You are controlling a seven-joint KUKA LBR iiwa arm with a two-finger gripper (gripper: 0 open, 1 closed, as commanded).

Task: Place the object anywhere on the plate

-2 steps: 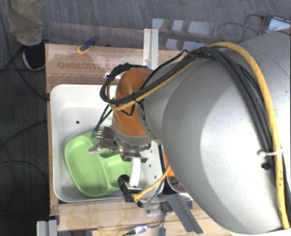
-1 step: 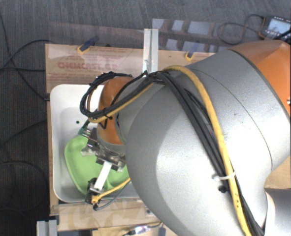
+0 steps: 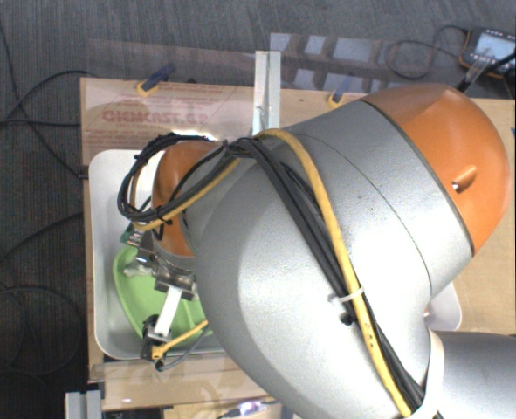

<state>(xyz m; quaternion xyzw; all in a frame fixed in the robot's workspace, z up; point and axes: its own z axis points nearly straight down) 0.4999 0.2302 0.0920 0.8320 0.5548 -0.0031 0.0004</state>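
Observation:
A green plate (image 3: pixel 134 288) lies in the left white bin (image 3: pixel 105 234), mostly covered by my arm. My gripper (image 3: pixel 163 279) hangs low over the plate's middle, seen from above past the orange wrist band. The wrist and cables hide the fingertips, and I see no object between them or on the bare part of the plate.
My grey arm (image 3: pixel 345 260) spans the whole right side and covers the right bin. A cardboard sheet (image 3: pixel 144 116) lies behind the left bin. Black cables loop beside the wrist at the bin's back left.

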